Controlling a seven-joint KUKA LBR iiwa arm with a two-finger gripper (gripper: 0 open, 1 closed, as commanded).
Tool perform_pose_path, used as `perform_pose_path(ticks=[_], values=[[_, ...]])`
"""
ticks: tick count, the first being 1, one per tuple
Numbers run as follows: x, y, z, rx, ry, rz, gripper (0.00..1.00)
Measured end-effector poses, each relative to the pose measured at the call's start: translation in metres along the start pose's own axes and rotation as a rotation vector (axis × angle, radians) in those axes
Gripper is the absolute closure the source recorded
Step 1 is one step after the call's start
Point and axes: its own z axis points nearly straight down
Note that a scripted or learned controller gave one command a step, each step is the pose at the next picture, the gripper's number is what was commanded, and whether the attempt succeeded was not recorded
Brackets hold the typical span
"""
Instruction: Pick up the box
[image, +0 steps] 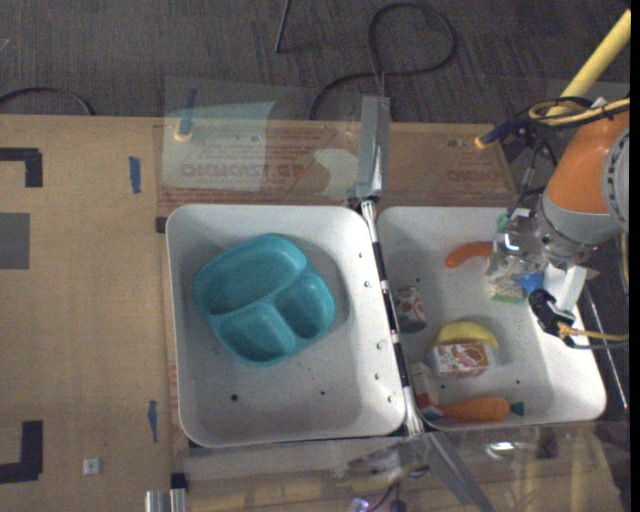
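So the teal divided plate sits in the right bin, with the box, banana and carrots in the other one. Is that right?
Not quite. The camera view shows the teal divided plate in the left bin, not the right one. The box, banana and carrots are all in the right bin, as you said.

Box (462, 360) is crowded: banana (467, 332) touching above, carrot (478, 408) near below, can (408, 306) to the left. Open bin floor (545, 375) right of it. Arm (590, 190) overhangs the bin's upper right.
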Motion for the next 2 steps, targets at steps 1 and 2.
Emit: perform_pose_path(ticks=[1,2], values=[[0.012,0.002,-0.003,-0.001,0.016,-0.012,0.00],[0.010,0.038,0.005,-0.012,0.025,-0.039,0.00]])
